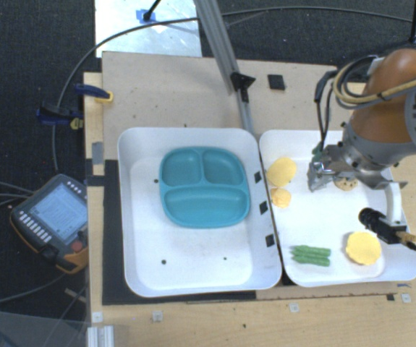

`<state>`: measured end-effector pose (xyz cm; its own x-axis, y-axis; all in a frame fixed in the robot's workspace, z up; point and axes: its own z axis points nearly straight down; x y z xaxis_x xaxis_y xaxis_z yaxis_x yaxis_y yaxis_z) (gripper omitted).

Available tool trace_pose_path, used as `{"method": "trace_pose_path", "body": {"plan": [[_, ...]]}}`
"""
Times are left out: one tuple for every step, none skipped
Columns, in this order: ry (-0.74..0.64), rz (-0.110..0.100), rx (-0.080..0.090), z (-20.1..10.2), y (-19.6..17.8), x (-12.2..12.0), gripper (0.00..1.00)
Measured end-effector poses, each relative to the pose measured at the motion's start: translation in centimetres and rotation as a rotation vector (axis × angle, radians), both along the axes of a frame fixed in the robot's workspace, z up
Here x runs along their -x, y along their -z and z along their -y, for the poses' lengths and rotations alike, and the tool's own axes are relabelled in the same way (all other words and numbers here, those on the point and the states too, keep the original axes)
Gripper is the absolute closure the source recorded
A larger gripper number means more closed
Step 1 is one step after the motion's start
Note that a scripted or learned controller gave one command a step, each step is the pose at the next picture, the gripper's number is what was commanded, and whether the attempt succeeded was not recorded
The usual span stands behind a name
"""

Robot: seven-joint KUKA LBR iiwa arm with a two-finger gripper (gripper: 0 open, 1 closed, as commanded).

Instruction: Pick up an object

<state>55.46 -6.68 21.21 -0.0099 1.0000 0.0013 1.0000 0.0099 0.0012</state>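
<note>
Green beans (311, 254) and a yellow disc (363, 248) lie nearest in the white bin (323, 223), but your gripper (323, 176) hangs just beside the cookie (347, 184), whether spread or closed you cannot tell, so centre over that cookie before descending.

Teal divided plate (204, 187) in left bin (139, 266); handheld control pendant (51, 221) left of tabletop (164, 92), blue clamp w/ yellow tip (74, 110) on its left edge
</note>
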Motion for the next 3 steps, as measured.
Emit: {"method": "trace_pose_path", "body": {"plan": [[0.001,0.000,0.000,-4.9,0.6,-0.3,1.00],[0.002,0.001,0.000,-10.2,-0.8,-1.3,1.00],[0.002,0.000,0.000,-15.2,-0.3,-1.2,1.00]]}}
